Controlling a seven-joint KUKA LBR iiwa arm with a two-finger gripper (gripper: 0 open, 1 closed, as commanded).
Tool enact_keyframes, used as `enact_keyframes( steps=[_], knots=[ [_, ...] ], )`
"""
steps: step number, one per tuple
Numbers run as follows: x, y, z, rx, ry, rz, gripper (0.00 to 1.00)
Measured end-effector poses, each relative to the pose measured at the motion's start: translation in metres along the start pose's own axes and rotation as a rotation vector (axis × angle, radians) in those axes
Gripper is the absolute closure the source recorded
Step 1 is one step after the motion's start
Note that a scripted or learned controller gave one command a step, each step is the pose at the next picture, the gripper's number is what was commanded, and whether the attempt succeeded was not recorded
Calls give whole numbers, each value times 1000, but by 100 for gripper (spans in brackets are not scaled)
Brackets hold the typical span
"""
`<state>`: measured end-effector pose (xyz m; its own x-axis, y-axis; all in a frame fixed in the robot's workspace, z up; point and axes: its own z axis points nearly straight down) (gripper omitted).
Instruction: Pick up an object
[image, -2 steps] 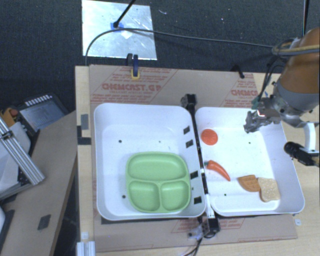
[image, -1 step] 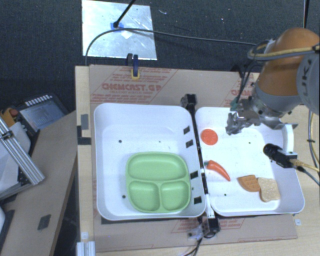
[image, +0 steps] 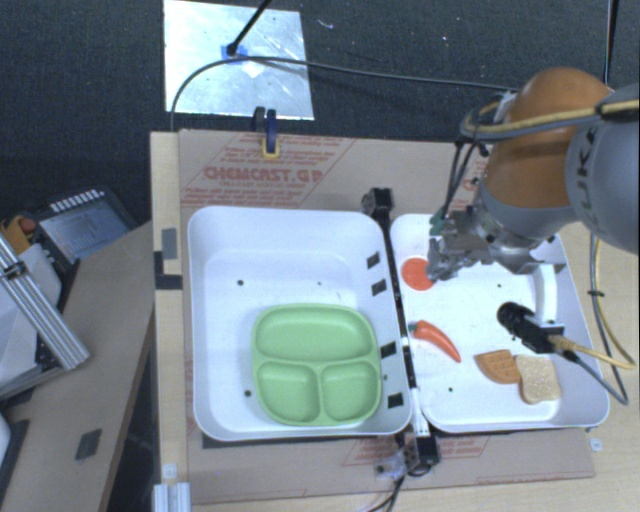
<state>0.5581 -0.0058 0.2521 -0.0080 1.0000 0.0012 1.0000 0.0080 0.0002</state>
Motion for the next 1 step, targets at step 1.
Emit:
enact_keyframes(
  steps=[1],
  knots=[
    [44, -17, 16, 1, 0, 1, 100]
  ],
)
